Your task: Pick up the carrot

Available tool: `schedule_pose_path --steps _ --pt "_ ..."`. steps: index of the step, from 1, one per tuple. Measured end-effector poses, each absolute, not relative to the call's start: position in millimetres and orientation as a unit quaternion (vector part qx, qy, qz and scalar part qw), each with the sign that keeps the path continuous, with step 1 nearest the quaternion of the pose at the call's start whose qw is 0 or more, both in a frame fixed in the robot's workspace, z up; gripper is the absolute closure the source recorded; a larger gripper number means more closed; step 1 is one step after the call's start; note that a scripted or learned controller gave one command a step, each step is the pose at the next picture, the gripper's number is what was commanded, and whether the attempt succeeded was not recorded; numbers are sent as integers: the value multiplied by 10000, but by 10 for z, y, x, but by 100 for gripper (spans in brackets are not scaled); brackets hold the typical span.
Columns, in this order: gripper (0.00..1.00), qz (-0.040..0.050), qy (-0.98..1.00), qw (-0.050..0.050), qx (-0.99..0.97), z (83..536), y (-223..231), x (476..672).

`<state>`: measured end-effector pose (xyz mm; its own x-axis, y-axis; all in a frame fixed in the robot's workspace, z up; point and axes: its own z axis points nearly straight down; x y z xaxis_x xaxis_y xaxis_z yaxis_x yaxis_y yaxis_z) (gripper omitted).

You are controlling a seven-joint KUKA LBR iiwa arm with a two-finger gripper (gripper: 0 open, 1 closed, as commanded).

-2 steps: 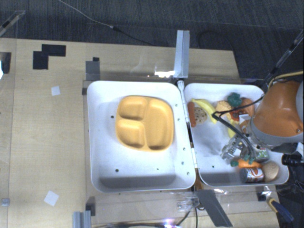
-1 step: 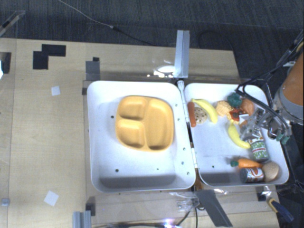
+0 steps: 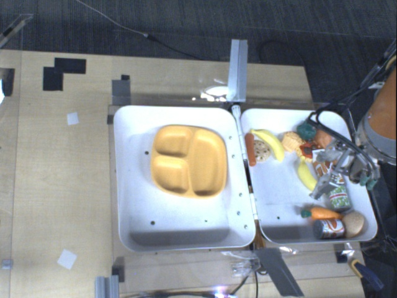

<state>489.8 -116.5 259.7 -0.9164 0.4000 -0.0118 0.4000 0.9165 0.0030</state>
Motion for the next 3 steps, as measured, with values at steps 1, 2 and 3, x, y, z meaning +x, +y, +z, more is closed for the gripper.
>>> schedule_pose_path --steps 1,2,3 --pt "0 7 9626 12 2710 1683 -946 4879" --pt "0 22 9179 61 3967 893 -1101 4910" --pt "100 43 9192 109 3937 1019 -1087 4948"
